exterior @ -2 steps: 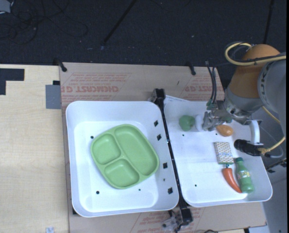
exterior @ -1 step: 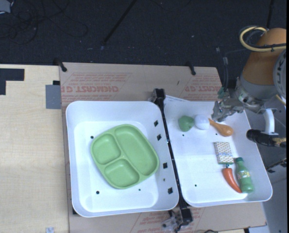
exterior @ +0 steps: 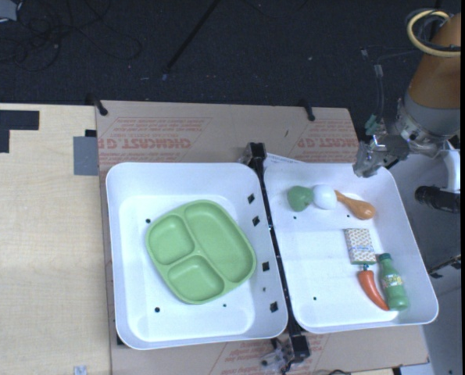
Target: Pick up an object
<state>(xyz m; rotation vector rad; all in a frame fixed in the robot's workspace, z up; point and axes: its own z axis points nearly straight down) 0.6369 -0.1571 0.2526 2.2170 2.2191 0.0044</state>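
Note:
The right bin (exterior: 310, 287) holds a green lump (exterior: 298, 198) touching a white ball (exterior: 324, 197), an orange drumstick-shaped piece (exterior: 355, 205), a small patterned box (exterior: 360, 245), an orange-red carrot (exterior: 371, 287) and a green bottle (exterior: 391, 282). My gripper (exterior: 370, 158) hangs over the bin's far right corner, up and to the right of the drumstick piece, with nothing visible between its fingers. The grey arm with its orange band (exterior: 435, 73) rises behind it at the right.
The left bin (exterior: 126, 209) holds a green three-compartment plate (exterior: 200, 251). A black divider (exterior: 267, 241) runs between the two bins. Brown cardboard (exterior: 193, 131) lies under both, with a light wooden bench top (exterior: 37, 233) to the left.

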